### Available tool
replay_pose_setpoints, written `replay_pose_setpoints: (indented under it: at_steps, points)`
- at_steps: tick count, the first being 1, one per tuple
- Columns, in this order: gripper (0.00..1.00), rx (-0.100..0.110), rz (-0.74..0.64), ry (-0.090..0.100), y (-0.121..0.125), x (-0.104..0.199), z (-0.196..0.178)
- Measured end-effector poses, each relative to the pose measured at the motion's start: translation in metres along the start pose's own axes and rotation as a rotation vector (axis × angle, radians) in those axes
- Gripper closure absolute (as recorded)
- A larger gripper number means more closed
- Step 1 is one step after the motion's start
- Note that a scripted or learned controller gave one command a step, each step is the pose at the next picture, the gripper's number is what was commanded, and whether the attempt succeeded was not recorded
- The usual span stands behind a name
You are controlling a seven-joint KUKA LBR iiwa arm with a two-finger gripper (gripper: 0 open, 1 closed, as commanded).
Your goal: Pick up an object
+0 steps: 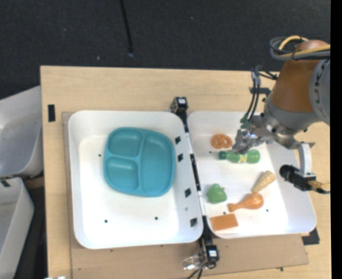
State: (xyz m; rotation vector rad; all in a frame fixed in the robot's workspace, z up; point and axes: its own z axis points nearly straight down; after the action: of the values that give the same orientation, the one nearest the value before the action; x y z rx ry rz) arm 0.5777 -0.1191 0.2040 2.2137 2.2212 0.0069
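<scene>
Gripper low over green bottle-shaped toy, pick not done.
Right bin (299, 214), near to far: orange block (224, 222) at 7 o'clock, orange spoon-like toy (248, 202), green pepper toy (216, 193), cone (263, 181), then green bottle-shaped toy (240, 156) with gripper (243, 140) right above it at 11 o'clock; finger opening cannot be told, nothing visibly lifted. Orange ring toy (220, 140) beside. Left bin (89, 225) holds teal tray (139, 161).

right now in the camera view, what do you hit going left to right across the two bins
teal divided plate → green pepper-shaped toy → orange spoon-shaped toy → cone-shaped toy
</scene>
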Motion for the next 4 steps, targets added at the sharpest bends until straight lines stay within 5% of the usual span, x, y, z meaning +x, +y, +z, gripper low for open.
replay_pose_setpoints:
  at_steps: [1, 4]
  points:
    - [1.0, -0.001, 0.0, -0.001, 0.002, -0.001, -0.054]
    - [1.0, 0.005, -0.004, 0.002, 0.048, 0.147, -0.047]
